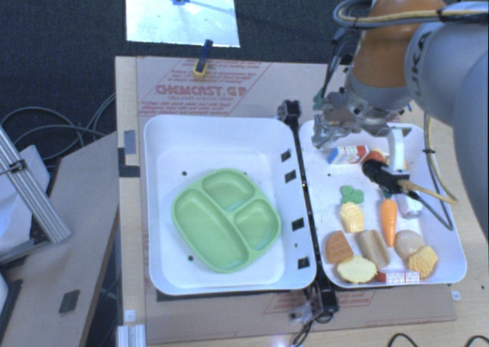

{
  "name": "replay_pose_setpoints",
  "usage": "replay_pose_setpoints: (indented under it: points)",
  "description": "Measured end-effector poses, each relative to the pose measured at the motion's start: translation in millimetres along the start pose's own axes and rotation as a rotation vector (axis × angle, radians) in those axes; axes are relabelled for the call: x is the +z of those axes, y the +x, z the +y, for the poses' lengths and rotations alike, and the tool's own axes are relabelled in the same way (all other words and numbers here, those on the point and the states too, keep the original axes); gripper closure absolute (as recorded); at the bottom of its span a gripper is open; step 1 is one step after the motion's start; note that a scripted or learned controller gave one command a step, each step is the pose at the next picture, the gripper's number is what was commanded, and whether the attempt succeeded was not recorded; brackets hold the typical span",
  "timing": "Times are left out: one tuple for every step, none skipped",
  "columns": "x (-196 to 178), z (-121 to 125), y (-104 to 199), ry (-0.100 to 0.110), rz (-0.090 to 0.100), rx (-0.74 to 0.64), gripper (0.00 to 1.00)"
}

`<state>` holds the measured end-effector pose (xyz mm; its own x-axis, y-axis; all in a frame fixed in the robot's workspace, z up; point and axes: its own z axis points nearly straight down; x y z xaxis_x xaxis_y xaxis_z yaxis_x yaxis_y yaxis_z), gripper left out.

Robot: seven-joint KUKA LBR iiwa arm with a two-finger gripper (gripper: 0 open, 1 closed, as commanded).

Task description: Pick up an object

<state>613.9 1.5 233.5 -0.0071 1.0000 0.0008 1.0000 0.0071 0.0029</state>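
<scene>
Camera view. Left bin (164, 185): green divided plate (225, 219) lying flat near its middle. Right bin (451, 254): toy foods sitting loose along the near half, namely corn cob (351, 217), carrot (389, 220), bread roll (373, 247), orange wedge (338, 247), yellow slice (357, 270) and waffle piece (423, 261). Gripper (330, 133) hanging over the bin's far left corner, just beside a small red-and-white box (351, 154); whether it is gripping anything cannot be told.

Robot lab: 2 bins (221, 128), cables (46, 120).
</scene>
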Motion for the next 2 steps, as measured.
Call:
replay_pose_setpoints:
  points:
    - [3.6, -10.0, -1.4, 0.003, -0.001, 0.006, 1.0]
    - [18.5, -2.4, 5.3, 0.002, -0.001, 0.003, 1.0]
